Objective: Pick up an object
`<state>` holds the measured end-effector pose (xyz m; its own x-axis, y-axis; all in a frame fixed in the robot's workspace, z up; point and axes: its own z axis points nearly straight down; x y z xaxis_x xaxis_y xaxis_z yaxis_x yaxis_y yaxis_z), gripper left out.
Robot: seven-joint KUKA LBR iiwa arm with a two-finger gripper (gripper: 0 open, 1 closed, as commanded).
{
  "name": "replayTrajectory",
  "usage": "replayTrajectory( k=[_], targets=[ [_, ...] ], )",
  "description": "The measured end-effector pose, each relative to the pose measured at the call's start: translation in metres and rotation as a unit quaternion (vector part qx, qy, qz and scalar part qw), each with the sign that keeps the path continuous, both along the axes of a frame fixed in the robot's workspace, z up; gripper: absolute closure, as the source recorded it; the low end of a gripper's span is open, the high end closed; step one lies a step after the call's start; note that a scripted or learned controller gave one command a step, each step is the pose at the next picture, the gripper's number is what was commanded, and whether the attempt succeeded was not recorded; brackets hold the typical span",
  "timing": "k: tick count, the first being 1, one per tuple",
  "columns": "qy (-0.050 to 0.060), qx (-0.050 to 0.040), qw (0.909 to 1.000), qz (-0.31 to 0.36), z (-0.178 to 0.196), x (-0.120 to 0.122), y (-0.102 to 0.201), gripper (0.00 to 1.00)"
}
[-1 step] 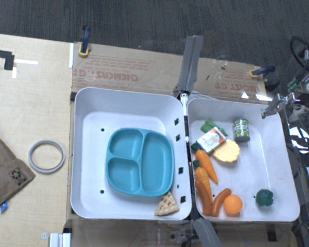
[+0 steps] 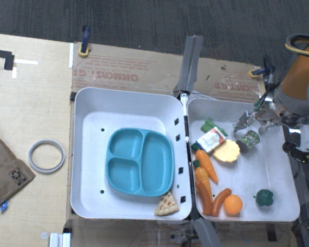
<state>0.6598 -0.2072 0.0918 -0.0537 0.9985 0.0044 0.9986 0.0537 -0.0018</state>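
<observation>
In right bin [image 2: 276, 211]: gripper [image 2: 248, 125] above small green-grey can [image 2: 249, 139]; grip state unclear.

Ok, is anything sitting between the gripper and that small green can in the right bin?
Nothing visible. The gripper hangs at the back of the right bin, and the green can lies just in front of it. The yellow piece and the red-and-white packet lie farther left, off that line.
</observation>
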Motion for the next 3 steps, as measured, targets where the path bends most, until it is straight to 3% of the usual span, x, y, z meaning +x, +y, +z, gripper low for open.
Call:
replayTrajectory(
  k=[1,2,3],
  targets=[
    [-0.001,-0.0029,0.999,-0.044,0.0,-0.054,0.018,0.0],
    [-0.001,-0.003,0.9989,-0.046,0.01,-0.054,0.017,1.0],
    [-0.001,-0.0027,1.0,0.003,0.103,0.0,0.077,1.0]
  ],
)
